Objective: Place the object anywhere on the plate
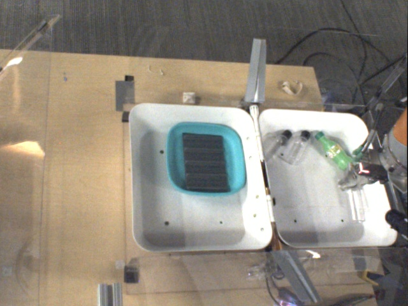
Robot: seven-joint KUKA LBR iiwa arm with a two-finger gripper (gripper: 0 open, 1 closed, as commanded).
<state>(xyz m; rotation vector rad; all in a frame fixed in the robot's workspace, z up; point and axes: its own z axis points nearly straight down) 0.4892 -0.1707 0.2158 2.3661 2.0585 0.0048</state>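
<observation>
A teal plate lies in the left bin, toward its back. A dark ribbed rectangular pad rests flat on the plate's middle. In the right bin, a green bottle lies at the back right, and two clear bottles with black caps lie at the back left. My gripper hangs low over the right bin's right side, just in front of the green bottle. A clear object lies right below the gripper; whether it is held is unclear.
A grey metal post stands behind the seam between the bins. Cables trail over the floor at the back right. The arm enters over the right bin's right wall.
</observation>
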